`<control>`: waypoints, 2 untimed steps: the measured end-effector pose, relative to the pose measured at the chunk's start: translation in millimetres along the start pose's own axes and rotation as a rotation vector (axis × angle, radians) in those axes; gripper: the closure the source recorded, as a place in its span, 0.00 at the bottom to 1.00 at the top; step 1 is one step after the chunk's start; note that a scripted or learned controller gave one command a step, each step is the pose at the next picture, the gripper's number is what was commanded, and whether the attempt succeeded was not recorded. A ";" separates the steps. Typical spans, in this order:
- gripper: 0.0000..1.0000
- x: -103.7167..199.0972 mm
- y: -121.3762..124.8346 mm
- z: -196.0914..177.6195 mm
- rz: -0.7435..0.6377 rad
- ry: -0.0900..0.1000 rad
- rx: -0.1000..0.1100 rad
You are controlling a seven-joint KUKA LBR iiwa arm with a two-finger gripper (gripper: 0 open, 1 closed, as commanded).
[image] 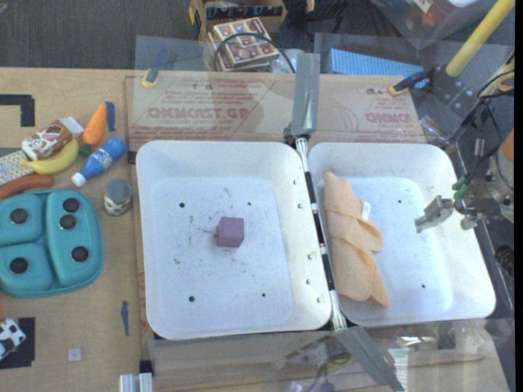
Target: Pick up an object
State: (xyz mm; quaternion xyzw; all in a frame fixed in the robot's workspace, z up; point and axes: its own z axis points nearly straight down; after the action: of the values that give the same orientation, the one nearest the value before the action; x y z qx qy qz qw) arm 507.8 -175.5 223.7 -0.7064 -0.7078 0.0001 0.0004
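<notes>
while nothing sits between its fingers, the gripper [433, 213] hangs over the right bin [470, 300] near that bin's 3 o'clock edge, and the fingers read as slightly parted and bare, though they are small and i would not swear to the width of the gap. nearest the camera, along the bench's front edge, lie only some clear plastic scraps. next up, in the right bin, a cloth [353, 239] the colour of peach lies folded in a long strip against the bin's 9 o'clock wall, running from about 11 o'clock down to 7 o'clock, with a small white tag near its upper end. it looks soft and light, likely to sag and unfold when lifted, so a pinch on a raised fold near the middle seems the safest hold. in the left bin [155, 300], a purple block [230, 232] sits alone close to the centre, well apart from every wall. it looks light, stiff and foam-like, with flat sides that should suit a straight pinch from above across two opposite faces. at 9 o'clock of the left bin, on the wooden bench, rest a teal tray [45, 239], a small can [118, 196], a bottle [98, 162], a banana [51, 162] and a toy carrot [96, 123]. farthest off, beyond both bins at 12 o'clock, stands an open cardboard box [237, 11] on the floor.
</notes>
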 end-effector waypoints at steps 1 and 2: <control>0.00 72.6 62.7 126.2 -0.024 -0.001 -0.010; 0.00 67.2 18.0 130.6 -0.001 -0.001 -0.019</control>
State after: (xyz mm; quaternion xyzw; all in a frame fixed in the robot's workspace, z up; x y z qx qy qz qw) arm 525.6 -108.1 93.1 -0.7059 -0.7083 -0.0064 -0.0067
